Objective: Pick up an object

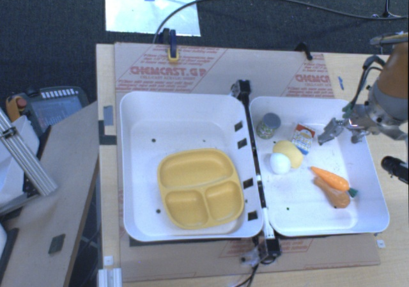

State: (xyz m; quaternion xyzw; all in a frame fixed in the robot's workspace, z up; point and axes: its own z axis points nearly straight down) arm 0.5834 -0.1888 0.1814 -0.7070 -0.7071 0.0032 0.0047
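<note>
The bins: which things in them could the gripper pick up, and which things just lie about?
For the job: gripper, can, packet, lemon, egg, carrot, all in the right bin.

Lying about: yellow tray in the left bin, clamp, tablet.

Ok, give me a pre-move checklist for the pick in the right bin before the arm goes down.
1. Targets present: ok. Carrot, white egg, yellow lemon, small can and snack packet lie in the right bin.
2. Tool position: ok, over the right bin's upper right part, not touching any item.
3. Tool carrying nothing: cannot tell.
4. Target spacing: not ok for the egg and lemon, which touch; the can stands apart.
5. Yellow divided tray sits in the left bin, out of the way: ok.
</note>
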